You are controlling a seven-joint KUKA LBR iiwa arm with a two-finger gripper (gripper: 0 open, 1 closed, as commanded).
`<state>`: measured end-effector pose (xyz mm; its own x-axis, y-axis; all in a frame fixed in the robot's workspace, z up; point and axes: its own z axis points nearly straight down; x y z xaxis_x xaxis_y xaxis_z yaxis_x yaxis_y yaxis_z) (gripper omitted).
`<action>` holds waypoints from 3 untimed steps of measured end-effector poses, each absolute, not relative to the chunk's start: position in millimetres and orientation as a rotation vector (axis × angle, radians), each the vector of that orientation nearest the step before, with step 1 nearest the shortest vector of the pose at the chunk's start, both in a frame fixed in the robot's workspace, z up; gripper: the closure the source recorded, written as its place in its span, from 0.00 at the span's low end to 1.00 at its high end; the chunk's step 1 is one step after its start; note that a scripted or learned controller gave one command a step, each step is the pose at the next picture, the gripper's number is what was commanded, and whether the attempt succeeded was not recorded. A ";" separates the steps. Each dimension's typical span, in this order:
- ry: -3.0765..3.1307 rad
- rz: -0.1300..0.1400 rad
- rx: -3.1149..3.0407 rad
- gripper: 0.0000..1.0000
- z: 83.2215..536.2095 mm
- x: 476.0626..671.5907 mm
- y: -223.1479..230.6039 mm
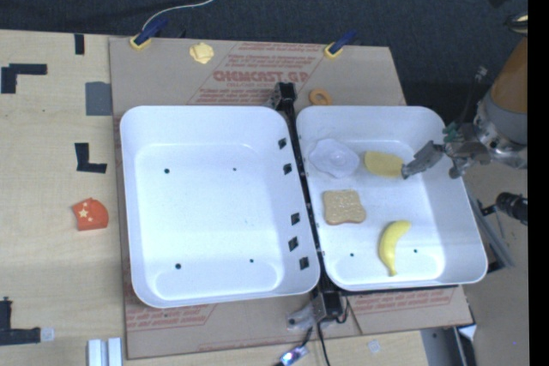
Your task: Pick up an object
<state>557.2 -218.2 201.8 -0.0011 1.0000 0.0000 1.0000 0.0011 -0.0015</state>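
The right bin [446, 210] holds a yellow block [383, 163], a clear plastic cup [333, 157], a tan slice of toy bread [343, 207] and a yellow banana [393, 246]. My gripper [436, 164] hangs over the right bin's far right side, just right of the yellow block. Its fingers stand open: one dark fingertip [417, 162] sits close to the block's right end, and the other is near the bin's right rim. Nothing lies between them.
The left bin [137, 184] adjoins the right one along a clipped middle seam. Outside the bins lie a red toy [91, 214] on the left bench, a small yellow piece [202, 53] and an orange ring [319, 97] on the cardboard behind.
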 end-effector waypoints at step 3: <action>-2.222 0.002 -2.222 0.00 85.5 603.3 -165.7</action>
